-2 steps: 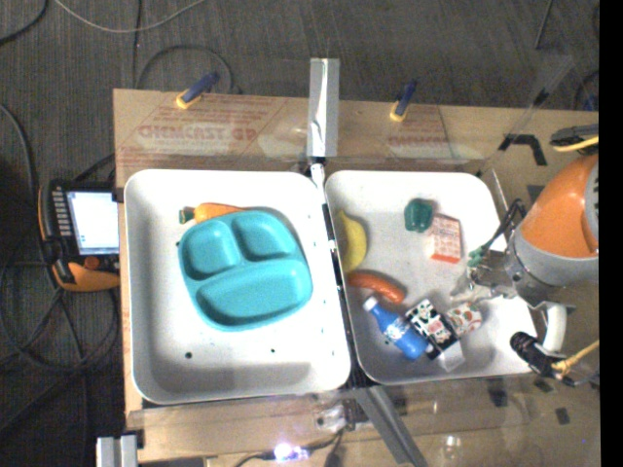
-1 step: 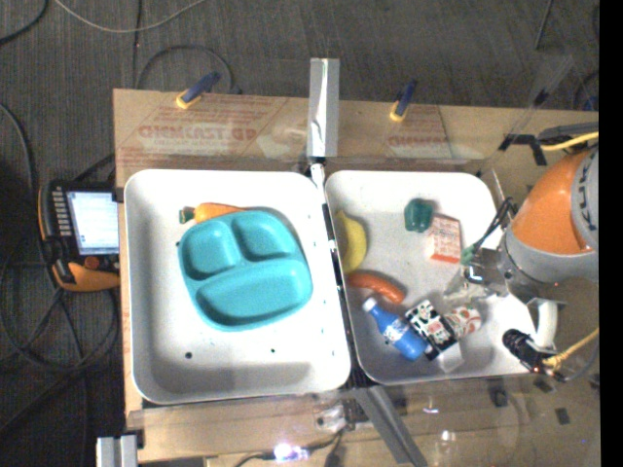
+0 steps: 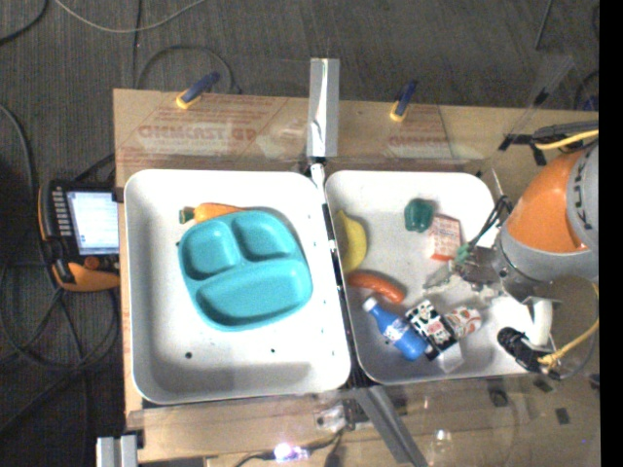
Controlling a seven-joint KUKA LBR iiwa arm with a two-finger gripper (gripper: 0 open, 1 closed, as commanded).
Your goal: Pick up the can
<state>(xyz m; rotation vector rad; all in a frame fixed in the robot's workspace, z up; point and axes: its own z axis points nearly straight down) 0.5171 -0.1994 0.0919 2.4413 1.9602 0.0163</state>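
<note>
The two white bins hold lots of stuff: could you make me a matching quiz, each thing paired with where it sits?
Things:
1. turquoise divided plastic plate
2. yellow banana
3. small green cup-like object
4. blue plastic bottle

Places:
A. right bin, far part, beside a red-and-white packet
B. left bin, middle
C. right bin, near part, by the black-and-white can
D. right bin, against its left wall

Pairs: 1-B, 2-D, 3-A, 4-C

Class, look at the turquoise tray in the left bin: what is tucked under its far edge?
An orange thing with a green end pokes out from behind the tray. The tray covers the rest of it, so its full shape cannot be seen.
</note>
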